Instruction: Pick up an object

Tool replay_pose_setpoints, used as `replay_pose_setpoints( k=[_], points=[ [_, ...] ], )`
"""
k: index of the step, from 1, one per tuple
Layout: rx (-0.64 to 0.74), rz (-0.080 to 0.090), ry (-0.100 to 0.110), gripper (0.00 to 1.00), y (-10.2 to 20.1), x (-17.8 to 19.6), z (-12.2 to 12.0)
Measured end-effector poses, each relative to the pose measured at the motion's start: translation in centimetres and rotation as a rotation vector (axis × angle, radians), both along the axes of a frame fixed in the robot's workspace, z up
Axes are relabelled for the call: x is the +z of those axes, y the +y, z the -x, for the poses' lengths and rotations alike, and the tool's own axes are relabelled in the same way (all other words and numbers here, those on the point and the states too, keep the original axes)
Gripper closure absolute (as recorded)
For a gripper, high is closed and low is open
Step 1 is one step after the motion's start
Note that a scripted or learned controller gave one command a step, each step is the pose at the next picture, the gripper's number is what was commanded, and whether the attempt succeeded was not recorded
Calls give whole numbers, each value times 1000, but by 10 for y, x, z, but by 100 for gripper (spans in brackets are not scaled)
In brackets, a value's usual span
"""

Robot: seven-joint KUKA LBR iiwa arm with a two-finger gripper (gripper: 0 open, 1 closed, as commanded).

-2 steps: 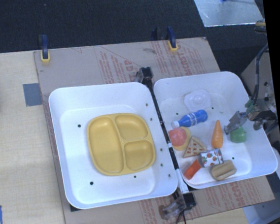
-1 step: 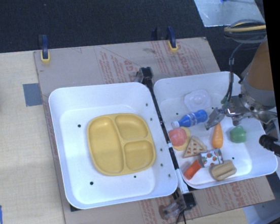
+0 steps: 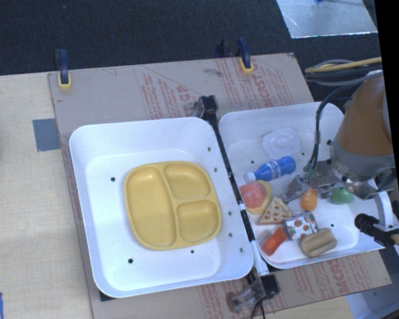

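The arm [image 3: 364,133] hangs over the right bin [image 3: 243,131]. Its gripper [image 3: 310,183] (whether open or shut I cannot tell) sits just above a small orange ball [image 3: 308,199]. A blue bottle [image 3: 274,169] lies just left, long axis nearly left-right.

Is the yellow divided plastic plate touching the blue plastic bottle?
Apart. The camera view shows the yellow divided plate lying in the left white bin and the blue bottle in the right white bin, with both bin walls between them.
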State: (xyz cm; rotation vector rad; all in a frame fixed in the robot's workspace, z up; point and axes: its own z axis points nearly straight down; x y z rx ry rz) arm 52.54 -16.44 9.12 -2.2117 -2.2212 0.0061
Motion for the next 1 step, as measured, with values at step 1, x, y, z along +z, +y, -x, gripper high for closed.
replay_pose_setpoints(
  k=[1],
  points=[
    [-3, 2, -3, 100, -2, 14, -1]
  ],
)
